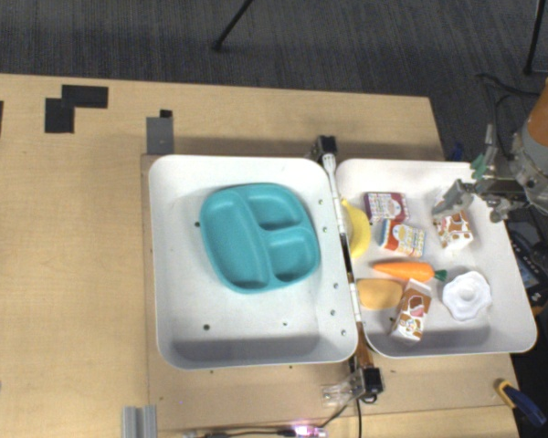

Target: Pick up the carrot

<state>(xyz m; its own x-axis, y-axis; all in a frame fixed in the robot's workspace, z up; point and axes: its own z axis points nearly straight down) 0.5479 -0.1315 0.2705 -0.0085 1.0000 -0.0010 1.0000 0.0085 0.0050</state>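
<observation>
The orange carrot (404,270) with a green stub end lies flat in the middle of the right bin (521,336), pointing left to right. My gripper (475,201) hangs over the bin's far right part, above a small carton (454,230). It is up and to the right of the carrot, well apart from it. Its two fingers stand spread and open, with nothing between them.
Around the carrot lie a banana (353,228), two small cartons (395,223), a tan rounded piece (378,293), a tilted carton (413,311) and a white lidded cup (466,296). The left bin (178,336) holds a teal divided plate (258,235).
</observation>
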